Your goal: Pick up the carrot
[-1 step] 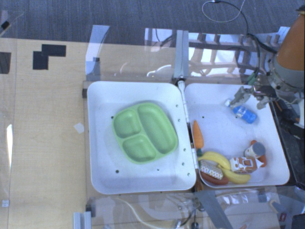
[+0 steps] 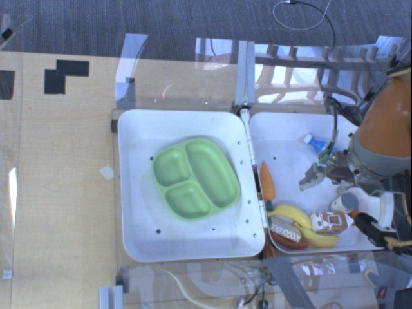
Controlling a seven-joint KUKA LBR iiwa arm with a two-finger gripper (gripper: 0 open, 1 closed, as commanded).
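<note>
Your grey two-finger gripper hovers with fingers spread and holding nothing over the right shallow white bin, well right of the small tapered orange carrot lying against that bin's left wall, so shift left, align along its length, then descend.

Your carrot is lying in the right bin, pressed close against its left wall. It is small and orange, stretching lengthwise along that wall with its narrow tip pointing toward the far side. Its near end is sitting just beside the banana.
</note>
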